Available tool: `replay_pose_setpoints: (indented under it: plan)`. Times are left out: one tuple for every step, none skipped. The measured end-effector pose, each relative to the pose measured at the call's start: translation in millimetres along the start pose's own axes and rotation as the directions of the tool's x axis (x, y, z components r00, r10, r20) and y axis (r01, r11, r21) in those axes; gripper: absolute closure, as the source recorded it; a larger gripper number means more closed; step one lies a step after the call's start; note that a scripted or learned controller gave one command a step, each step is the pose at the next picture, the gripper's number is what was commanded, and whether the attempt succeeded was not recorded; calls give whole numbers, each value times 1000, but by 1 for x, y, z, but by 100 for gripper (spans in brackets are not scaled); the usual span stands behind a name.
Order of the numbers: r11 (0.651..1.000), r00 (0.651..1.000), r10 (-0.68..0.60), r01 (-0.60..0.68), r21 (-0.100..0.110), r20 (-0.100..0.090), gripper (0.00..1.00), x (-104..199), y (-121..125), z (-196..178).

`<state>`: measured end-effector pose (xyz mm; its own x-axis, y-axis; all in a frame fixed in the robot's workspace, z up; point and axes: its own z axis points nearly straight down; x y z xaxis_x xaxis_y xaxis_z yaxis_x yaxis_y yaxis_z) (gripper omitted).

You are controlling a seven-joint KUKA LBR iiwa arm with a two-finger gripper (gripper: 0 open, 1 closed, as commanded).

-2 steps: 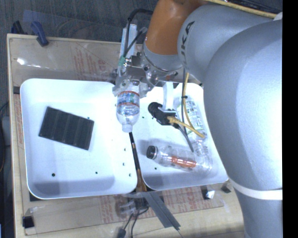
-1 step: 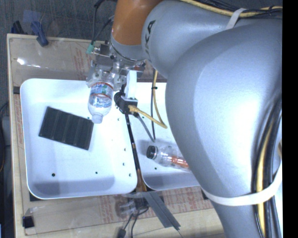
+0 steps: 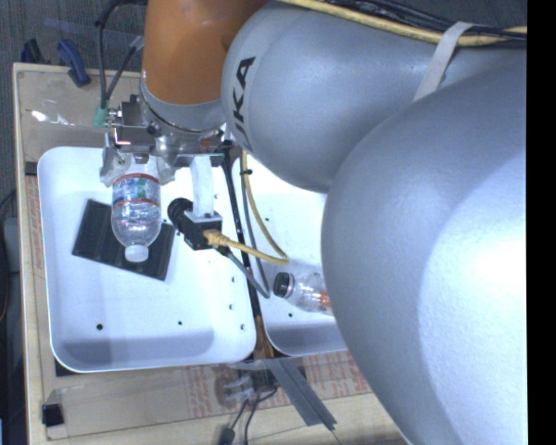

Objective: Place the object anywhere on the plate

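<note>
One water bottle (image 3: 136, 213) hangs below the fingers (image 3: 111, 167), over the black plate (image 3: 97, 235).

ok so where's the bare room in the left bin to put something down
Bare floor lies along the left bin's near edge, below the black plate, plus a strip left of the plate. The far side is crowded: the gripper and water bottle sit over the plate.

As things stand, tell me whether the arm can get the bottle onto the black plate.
Probably yes. The clear bottle hangs at the end effector, already over the black plate in the left bin, and nothing lies between them. Whether it is truly gripped is unclear.
</note>
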<state>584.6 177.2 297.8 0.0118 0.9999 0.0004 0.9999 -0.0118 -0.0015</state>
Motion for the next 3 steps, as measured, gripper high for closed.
replay_pose_setpoints:
  plan:
    - [994,994,-113,113,0,1,100,22,21,-27]
    - [1000,1000,14,-14,6,3,100,26,48,113]
    - [931,931,365,-365,2,2,100,-27,45,71]
